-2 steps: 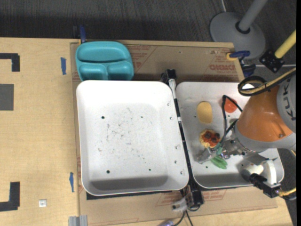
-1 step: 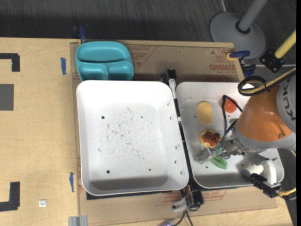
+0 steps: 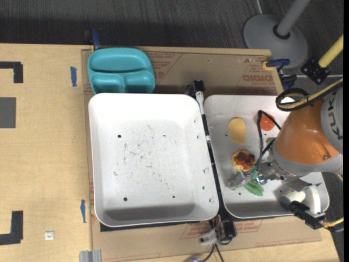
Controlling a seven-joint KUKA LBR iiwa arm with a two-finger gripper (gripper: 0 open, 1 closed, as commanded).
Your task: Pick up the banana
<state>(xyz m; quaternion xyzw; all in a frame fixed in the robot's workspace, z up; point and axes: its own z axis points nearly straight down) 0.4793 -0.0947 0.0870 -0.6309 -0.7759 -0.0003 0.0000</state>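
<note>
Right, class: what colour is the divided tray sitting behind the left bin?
Teal, or turquoise blue. The divided tray shows best in the camera view, top left of the bins.

Grey KUKA arm (image 3: 327,124) with a broad orange band (image 3: 301,138)

Black cables loop around the wrist; silver metal gripper (image 3: 260,174) hardware below, with a white block attached.

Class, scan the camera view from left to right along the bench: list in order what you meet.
Blue tape mark → teal divided tray → left white bin → yellow toy → red toy → orange band of the arm.
</note>
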